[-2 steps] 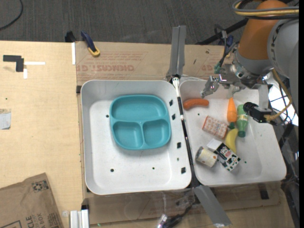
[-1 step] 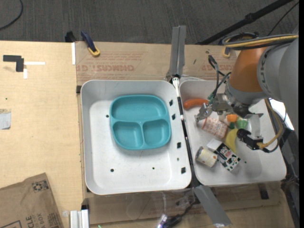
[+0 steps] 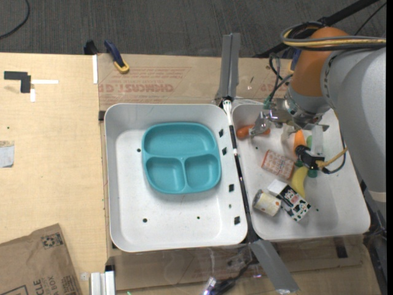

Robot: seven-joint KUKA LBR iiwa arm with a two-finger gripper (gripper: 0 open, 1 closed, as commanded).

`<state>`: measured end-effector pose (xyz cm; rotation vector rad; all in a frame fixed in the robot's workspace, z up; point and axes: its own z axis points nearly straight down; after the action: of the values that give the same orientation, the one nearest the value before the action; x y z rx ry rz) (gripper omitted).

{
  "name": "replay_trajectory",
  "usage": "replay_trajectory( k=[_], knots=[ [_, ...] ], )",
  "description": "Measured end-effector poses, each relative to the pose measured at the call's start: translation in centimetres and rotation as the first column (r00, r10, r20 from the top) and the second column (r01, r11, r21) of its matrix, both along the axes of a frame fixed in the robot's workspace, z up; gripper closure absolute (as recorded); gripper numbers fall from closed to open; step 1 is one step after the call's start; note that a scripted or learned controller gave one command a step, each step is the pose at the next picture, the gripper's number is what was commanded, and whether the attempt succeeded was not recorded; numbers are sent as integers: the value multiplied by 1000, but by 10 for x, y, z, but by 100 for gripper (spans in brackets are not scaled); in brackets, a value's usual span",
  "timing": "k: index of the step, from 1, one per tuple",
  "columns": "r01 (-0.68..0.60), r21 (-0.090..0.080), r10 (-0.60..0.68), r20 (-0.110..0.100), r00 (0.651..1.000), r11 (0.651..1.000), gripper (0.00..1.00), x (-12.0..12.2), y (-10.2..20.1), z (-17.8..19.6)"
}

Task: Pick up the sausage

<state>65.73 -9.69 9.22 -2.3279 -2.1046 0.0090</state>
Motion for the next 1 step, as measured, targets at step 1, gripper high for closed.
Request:
replay_trajectory(
  k=[1],
  knots=[
    [-2, -3, 2, 3, 1000, 1000, 100, 1, 0, 10]
  ],
)
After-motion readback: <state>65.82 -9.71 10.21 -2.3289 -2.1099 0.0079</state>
